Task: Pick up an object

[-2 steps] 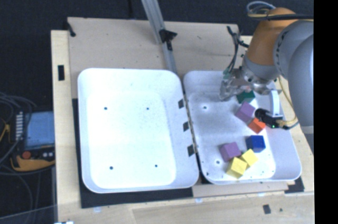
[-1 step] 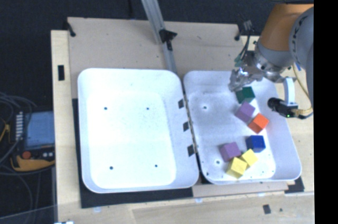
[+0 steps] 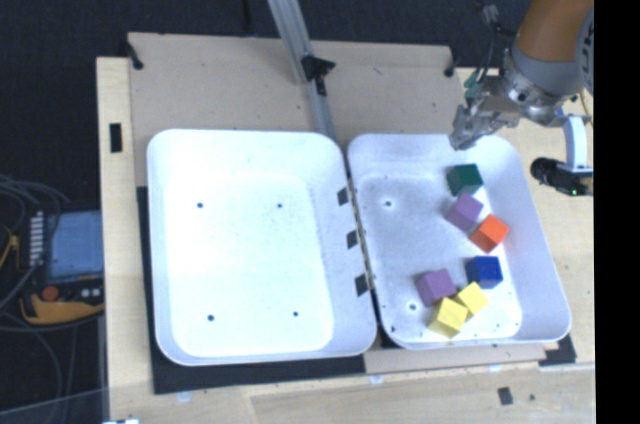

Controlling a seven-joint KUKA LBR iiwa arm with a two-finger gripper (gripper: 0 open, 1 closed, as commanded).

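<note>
The right bin holds several small blocks: a green one, a purple one, an orange one, a blue one, a second purple one and two yellow ones. My gripper hangs over the bin's far right rim, just above and beyond the green block, pointing down. I see nothing between its fingers.
The left bin lies beside the right one. A slanted metal pole rises behind the bins. A blue box with cables sits at the far left, off the bench.
</note>
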